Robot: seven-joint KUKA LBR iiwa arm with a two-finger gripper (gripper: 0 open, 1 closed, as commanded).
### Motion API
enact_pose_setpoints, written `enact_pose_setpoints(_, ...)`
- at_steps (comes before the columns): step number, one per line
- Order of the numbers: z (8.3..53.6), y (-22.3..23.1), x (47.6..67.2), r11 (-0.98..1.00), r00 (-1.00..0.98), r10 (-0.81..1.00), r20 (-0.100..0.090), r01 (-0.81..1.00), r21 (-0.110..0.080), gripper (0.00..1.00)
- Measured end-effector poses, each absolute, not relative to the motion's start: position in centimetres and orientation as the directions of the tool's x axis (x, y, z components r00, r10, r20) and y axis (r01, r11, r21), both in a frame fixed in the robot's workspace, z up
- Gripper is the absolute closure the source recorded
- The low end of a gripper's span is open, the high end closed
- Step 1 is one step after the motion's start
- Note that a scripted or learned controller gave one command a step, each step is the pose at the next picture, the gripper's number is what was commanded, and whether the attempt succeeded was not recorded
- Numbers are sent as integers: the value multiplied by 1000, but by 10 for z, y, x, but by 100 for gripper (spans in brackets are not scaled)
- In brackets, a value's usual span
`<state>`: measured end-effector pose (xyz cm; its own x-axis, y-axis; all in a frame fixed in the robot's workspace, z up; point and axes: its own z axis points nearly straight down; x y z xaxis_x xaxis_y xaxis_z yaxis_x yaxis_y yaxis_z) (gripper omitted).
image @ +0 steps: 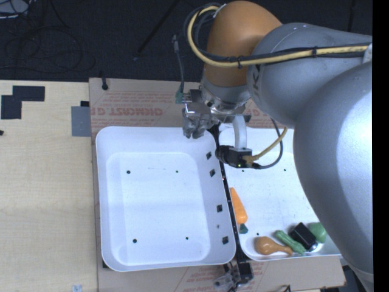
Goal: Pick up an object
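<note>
Reaching in from the right, the grey arm (316, 102) hung its gripper (196, 126) over the far edge of the left bin (115, 163), close to the divide between the two bins. Whether its jaws were apart or together could not be told. Objects lay in the right bin (273, 187): an orange carrot-like piece (238, 206) by the left wall, and at the near edge a tan piece (269, 245), green pieces (290, 241) and a black block (302, 235) clustered together.

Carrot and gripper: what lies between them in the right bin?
In the camera view, bare white bin floor lies between the gripper and the carrot, plus the black divider along the bins' shared edge.
</note>
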<state>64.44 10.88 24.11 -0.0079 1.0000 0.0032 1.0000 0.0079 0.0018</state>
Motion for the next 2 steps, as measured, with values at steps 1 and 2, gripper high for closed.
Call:
enact_pose_setpoints(1,241,165,644,5,-5,1000,1,1000,-2,100)
enact_pose_setpoints(2,252,244,643,7,-7,1000,3,1000,-1,100)
